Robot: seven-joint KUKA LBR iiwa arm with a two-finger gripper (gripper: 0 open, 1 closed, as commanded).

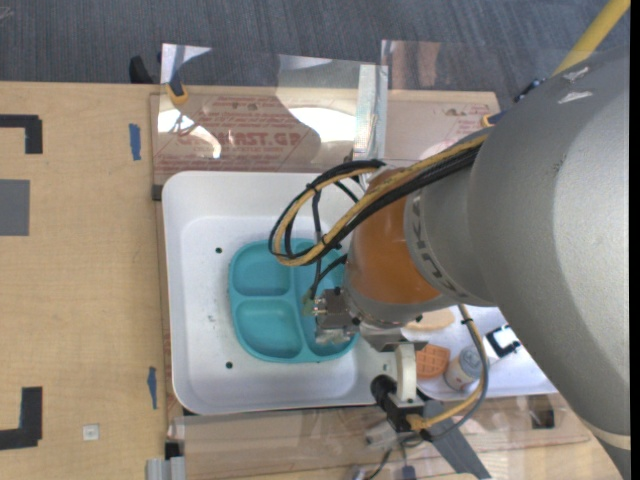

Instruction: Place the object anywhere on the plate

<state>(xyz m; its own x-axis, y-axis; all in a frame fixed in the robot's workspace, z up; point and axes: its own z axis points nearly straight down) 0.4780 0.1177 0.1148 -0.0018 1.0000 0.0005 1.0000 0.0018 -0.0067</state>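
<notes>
While the arm (520, 198) overhangs, a teal plate (262, 303) sits in the white bin (195, 268)

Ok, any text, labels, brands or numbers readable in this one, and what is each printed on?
"...RST. GR...": red print on the clear panel behind the left bin, partly legible under glare.
Red print on the cardboard behind the right bin: too blurred to read.
Black-and-white marking in the right bin: unreadable.
Teal plate: no text.

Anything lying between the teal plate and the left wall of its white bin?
No. In the camera view, the stretch from the teal plate to the left wall of the white bin is bare white floor, apart from two small dark dots.
</notes>
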